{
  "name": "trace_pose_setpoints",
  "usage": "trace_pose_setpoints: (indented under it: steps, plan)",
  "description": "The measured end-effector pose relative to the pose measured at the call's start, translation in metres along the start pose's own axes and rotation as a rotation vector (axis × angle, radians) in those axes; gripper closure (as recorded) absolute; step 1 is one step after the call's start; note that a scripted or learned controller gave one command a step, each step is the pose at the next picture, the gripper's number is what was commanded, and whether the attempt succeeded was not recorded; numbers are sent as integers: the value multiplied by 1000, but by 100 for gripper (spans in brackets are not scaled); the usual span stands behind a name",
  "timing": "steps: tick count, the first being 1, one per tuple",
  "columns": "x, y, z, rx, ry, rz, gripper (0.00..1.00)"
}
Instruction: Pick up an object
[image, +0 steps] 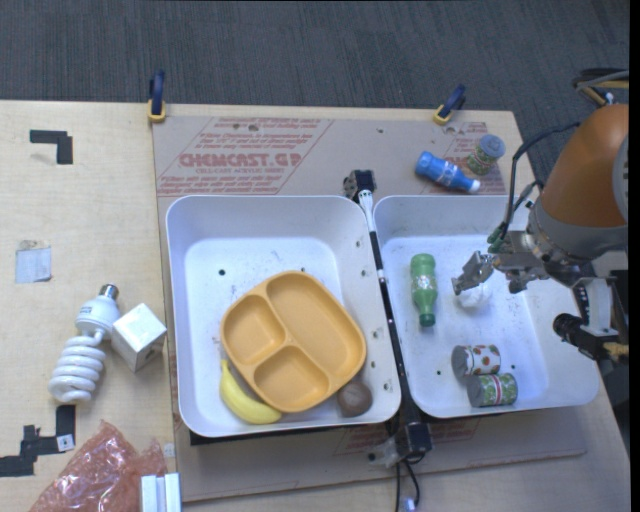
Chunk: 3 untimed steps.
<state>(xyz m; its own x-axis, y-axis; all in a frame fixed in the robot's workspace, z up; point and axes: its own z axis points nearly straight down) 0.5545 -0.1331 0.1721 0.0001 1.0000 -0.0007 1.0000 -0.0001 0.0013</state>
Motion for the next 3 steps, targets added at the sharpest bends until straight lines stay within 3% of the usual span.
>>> trace_pose_setpoints:
  steps: [1,2,3]
  plan:
    - [18,48,45,1,0,-2,0]
    - [40,3,77,2,1,2,0]
    - [39,4,67,0,0,4,100]
